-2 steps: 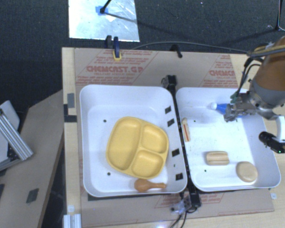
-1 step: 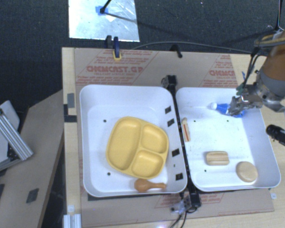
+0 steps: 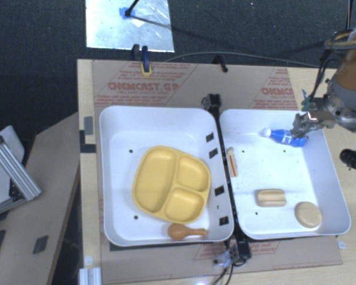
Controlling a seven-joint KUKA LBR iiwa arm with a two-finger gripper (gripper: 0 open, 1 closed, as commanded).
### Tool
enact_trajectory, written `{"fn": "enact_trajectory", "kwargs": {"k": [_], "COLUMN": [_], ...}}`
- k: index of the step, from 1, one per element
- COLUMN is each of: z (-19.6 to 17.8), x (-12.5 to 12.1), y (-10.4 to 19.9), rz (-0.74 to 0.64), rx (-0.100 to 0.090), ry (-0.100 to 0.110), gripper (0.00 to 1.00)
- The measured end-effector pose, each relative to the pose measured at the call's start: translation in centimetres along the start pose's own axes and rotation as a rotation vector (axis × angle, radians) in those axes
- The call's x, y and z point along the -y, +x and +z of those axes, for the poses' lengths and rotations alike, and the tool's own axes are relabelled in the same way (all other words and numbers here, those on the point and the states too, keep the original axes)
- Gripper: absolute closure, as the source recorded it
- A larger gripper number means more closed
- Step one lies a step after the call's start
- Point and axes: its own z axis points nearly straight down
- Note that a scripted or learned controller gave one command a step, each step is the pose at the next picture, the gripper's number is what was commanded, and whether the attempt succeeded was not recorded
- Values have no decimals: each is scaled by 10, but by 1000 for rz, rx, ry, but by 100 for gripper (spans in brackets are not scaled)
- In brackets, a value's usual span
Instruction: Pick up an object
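Camera view: we are watching the gripper (image 3: 301, 127) hovering at the right white bin's (image 3: 329, 174) far edge.
It is touching the small blue plastic bottle (image 3: 283, 136); we cannot tell its grip.

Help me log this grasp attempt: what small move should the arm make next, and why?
Probably a short descent onto the blue object. The gripper sits at its right end by the right bin's far wall, and no grasp is visible yet.

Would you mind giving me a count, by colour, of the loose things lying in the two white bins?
Yellow: 1, the divided plate
Blue: 1, the blue object at the gripper
Tan or light brown: 3, the drumstick-shaped piece, the bread-like block, the round piece
Orange and pale: 1, the thin stick
Total: 6
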Motion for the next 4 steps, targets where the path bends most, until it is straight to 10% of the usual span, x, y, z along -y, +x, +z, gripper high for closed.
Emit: {"fn": "enact_trajectory", "kwargs": {"k": [4], "z": [26], "x": [-12], "y": [207], "rz": [-3], "rx": [-3], "ry": [3], "gripper": [100]}}
